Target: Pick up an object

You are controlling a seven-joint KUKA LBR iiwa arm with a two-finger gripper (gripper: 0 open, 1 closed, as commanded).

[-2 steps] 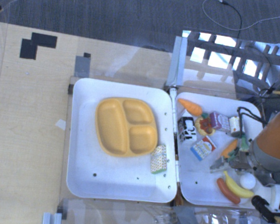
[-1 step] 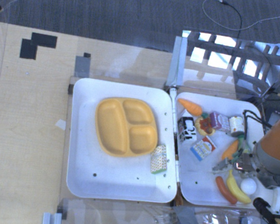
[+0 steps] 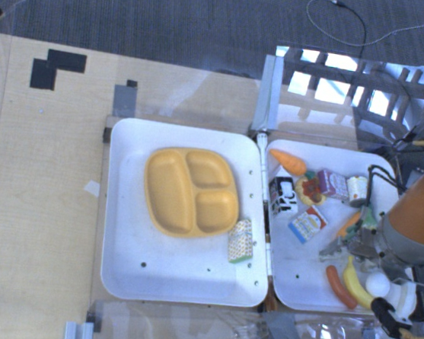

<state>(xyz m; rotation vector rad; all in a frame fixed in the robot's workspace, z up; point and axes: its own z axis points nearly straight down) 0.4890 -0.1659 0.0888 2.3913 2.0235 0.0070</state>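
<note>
My gripper [image 3: 343, 246] is low in the right bin [image 3: 289, 289], reaching in from the right under the orange band of the arm [image 3: 422, 210]. It hangs over the bin floor beside a blue and white carton [image 3: 306, 225]. Just below it lie a red sausage [image 3: 340, 287], a yellow banana [image 3: 357, 286] and a white egg [image 3: 376, 285]. Farther back are a carrot [image 3: 288, 162], a purple packet [image 3: 334, 184] and a black and white item [image 3: 282, 194]. The arm hides the bin's right side.
The left bin [image 3: 119, 269] holds a yellow divided plate [image 3: 191, 191] and a small patterned packet [image 3: 241, 241] near the wall between the bins. Cables and a metal frame [image 3: 376, 85] stand behind the right bin.
</note>
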